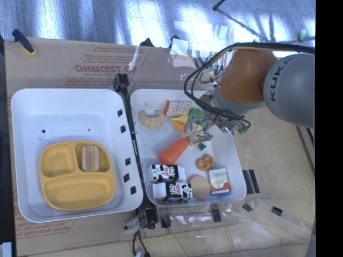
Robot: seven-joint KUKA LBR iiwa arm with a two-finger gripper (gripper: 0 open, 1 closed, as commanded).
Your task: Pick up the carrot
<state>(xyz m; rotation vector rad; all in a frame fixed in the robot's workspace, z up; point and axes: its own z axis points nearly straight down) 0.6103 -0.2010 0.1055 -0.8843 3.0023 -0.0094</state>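
The carrot (173, 152), orange and stubby, lies at a slant in the middle of the right bin (235, 159). Its upper right end points toward my gripper (199, 131). The gripper hangs low over the bin, just above and to the right of that end. Whether it touches the carrot is hard to tell. The grey arm with its orange band (244, 79) reaches in from the right and hides the bin's far right corner.
Around the carrot lie a croissant (151, 119), a red-and-white packet (177, 107), a green piece (195, 113), a pretzel (204, 161), an egg (199, 187), a small box (218, 180) and two cow-print cartons (166, 172). The left bin holds a yellow divided tray (75, 189).
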